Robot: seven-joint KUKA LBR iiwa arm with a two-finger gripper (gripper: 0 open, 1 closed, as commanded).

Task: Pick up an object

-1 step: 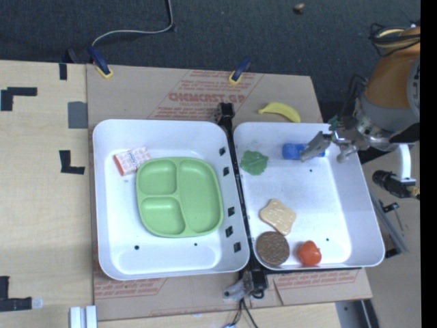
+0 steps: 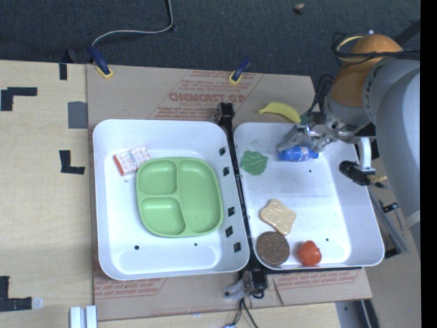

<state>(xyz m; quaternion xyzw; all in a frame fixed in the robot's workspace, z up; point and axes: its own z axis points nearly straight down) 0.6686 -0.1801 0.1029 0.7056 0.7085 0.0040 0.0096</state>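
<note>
While down at right bin's far edge: gripper (image 2: 305,142) directly over blue object (image 2: 297,154), touching or nearly so
Pincer state: cannot tell whether released, clenched or grasping; tips blend into blue object
Arm: grey, orange band (image 2: 355,80) above wrist, reaching in from right
Blue object: far part of right bin (image 2: 355,210), close to back rim, resting on or just above bin floor, cannot tell which
Banana (image 2: 280,111): yellow, just outside right bin's back rim on cardboard (image 2: 198,91), beside gripper
Green leafy piece (image 2: 254,162): right bin, near divider, left of blue object
Tan cracker-like piece (image 2: 278,216): right bin, middle
Brown round disc (image 2: 272,248): right bin, near front rim, just in front of tan piece
Red round item (image 2: 310,253): right bin, front, beside brown disc
Left bin (image 2: 109,183): green divided plate (image 2: 180,197) in centre
Red-white packet (image 2: 131,160): left bin, touching or just beside plate's far-left edge
</note>
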